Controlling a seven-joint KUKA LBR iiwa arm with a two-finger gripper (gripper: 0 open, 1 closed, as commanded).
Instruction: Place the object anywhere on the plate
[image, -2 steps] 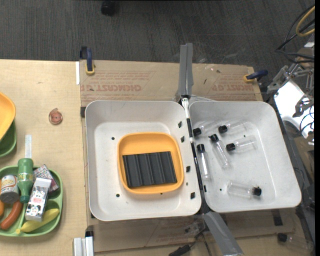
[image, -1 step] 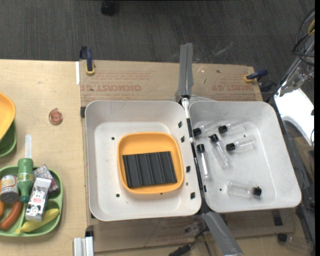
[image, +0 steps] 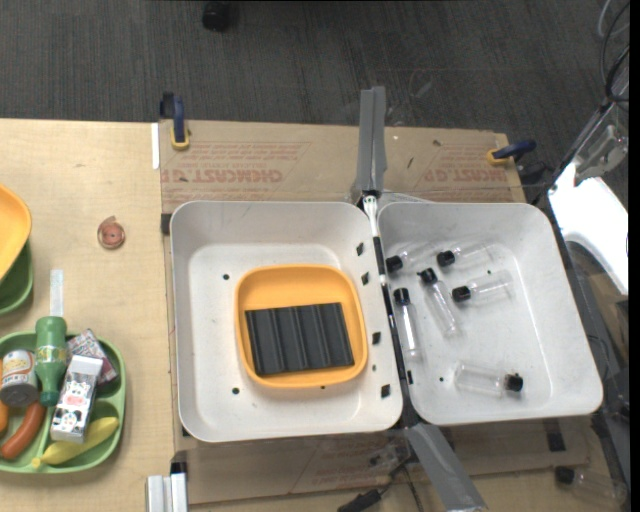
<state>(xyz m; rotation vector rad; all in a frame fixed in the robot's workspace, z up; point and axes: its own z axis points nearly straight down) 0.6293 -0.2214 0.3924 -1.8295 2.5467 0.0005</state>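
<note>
Gripper state cannot be told; dark ribbed rectangular block (image: 300, 338) sits centred on orange rounded-square plastic plate (image: 256, 292), apparently placed, clear black-capped vials (image: 470, 292) right of plate.

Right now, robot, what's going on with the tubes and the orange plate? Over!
Clear vials with black caps lie loose in the right bin. Orange plate in the left bin carries a dark ribbed block. Nothing blocking.

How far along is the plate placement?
Possibly done: a dark ribbed object already lies flat on the orange plate in the left bin. Nothing is visibly in hand. Several clear vials with black caps lie in the right bin, if they're meant to follow.
</note>
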